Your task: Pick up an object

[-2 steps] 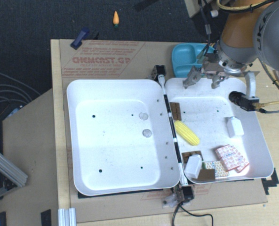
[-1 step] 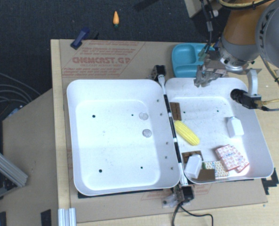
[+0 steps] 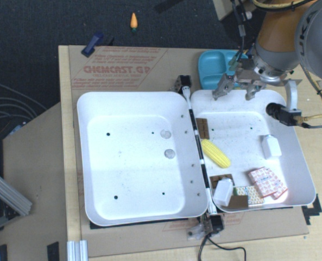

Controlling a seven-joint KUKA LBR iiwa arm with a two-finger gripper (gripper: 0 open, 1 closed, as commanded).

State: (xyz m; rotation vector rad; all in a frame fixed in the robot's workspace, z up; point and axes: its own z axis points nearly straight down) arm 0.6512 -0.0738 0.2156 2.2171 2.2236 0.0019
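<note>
My gripper hangs open over the back rim of the right bin, with nothing between its two grey fingers. In that bin lie a yellow corn cob near the left wall, a small white block on the right, a red-and-white patterned packet at the front right, and a cluster at the front left: a white cup-like piece, a brown piece and a small patterned box. A brown card lies by the divider.
The left bin holds two small round grey discs. A light blue tray sits behind the right bin, beside the gripper. A blue item and an orange item lie beyond the bench's back edge.
</note>
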